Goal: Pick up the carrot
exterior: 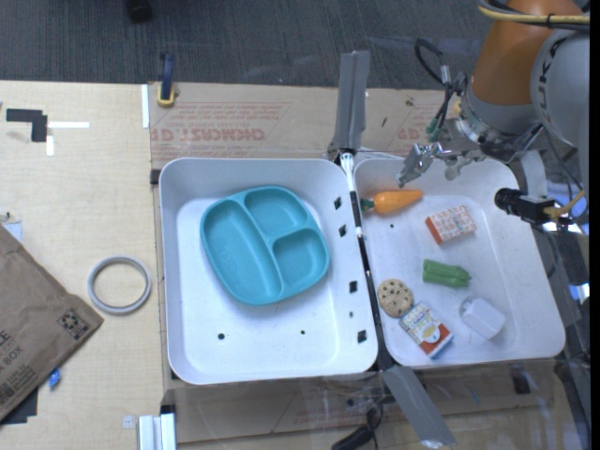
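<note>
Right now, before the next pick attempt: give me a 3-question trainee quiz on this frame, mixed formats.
1. True or false: the carrot lies in the same bin as the blue divided plate.
2. Multiple choice: which item lies nearest the carrot? A) cookie B) red-and-white packet C) tape ring
3. Fill in: the end effector hangs over the ___ bin's far edge, just beyond the carrot.

Key
1. False: the carrot is in the right bin; the plate is in the left bin.
2. B
3. right
</note>
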